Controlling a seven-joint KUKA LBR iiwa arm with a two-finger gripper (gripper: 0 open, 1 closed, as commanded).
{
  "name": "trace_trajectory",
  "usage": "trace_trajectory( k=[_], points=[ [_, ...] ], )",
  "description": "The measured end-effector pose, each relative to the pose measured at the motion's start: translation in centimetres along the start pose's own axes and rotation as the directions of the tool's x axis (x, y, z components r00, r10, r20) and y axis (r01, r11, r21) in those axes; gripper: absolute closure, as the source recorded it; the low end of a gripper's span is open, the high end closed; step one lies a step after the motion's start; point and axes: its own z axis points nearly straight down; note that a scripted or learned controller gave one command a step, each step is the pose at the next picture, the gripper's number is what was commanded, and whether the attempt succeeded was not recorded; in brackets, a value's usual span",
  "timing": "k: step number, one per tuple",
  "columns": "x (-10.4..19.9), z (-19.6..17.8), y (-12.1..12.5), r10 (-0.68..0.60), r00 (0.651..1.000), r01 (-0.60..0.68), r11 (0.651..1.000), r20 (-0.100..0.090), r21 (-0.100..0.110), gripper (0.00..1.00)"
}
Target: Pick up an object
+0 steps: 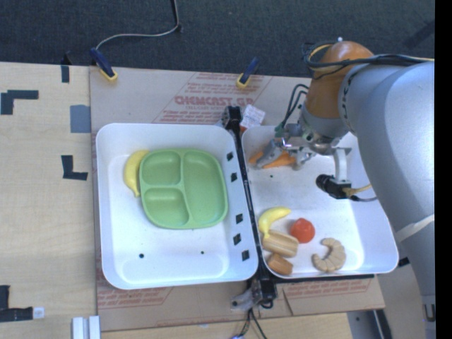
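The orange carrot-shaped toy (277, 158) lies in the right white bin (367, 224), right under the two-finger gripper (286, 149), touching it; whether the gripper is clamped on it, I cannot tell. Behind the gripper, brown cardboard (205, 97) reads "CHEMCAST". A green sectioned plastic tray (183, 188) sits well left.

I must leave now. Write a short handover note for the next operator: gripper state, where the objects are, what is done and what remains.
Gripper: low in the right bin, at the orange carrot-like piece; a grasp cannot be confirmed.
Right bin also has: small banana, red tomato, hot dog bun, croissant.
Left bin: green divided tray over a yellow banana.
Done: approach. Left: confirm the grasp and lift.
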Motion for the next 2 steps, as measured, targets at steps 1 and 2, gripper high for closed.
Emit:
trace_trajectory(
  k=[1,2],
  points=[
    [0.51,0.00,-0.02,0.001,1.000,-0.001,1.000,0.004,-0.001,0.00],
    [0.68,0.01,-0.03,0.003,1.000,-0.003,1.000,0.006,-0.002,0.00]
  ],
)
